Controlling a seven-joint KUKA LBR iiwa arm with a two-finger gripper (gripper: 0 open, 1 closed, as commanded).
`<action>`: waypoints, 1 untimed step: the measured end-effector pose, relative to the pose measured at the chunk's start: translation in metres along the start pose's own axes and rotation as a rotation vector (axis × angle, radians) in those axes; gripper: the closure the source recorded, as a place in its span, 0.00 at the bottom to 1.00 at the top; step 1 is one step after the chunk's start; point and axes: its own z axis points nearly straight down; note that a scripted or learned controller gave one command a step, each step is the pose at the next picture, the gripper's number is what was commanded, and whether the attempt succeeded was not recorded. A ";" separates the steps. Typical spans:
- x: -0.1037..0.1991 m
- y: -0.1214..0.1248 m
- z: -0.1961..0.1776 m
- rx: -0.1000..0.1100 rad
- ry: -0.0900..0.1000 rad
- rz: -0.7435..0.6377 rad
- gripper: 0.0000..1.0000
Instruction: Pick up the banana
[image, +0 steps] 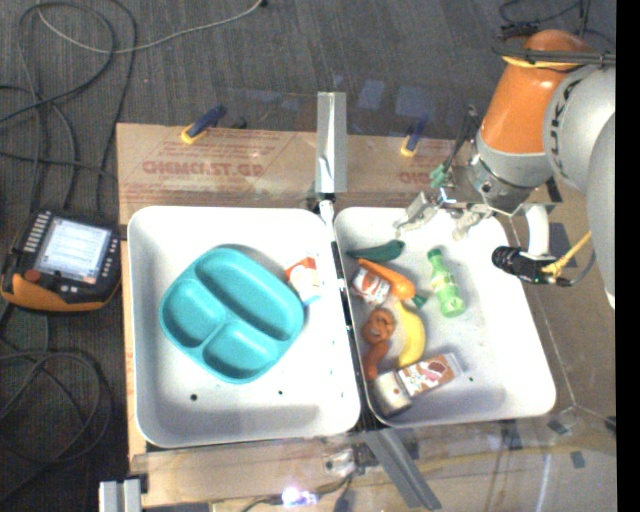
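The yellow banana (411, 337) lies in the right bin (520, 370), left of its middle, between a brown toy (378, 333) and a green bottle (445, 285). My gripper (441, 216) hangs over the bin's far edge, well beyond the banana and a little to its right. Its two fingers (416, 216) stand apart, open, with nothing between them.
An orange carrot (388, 277), a dark green vegetable (381, 250) and a small can (367, 289) crowd the banana's far side. A labelled bottle (417, 380) lies on its near side. The left bin (160, 400) holds a teal divided plate (232, 312) and a small red-white object (305, 279).
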 end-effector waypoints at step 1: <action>-0.002 -0.060 0.091 -0.027 0.001 -0.041 0.00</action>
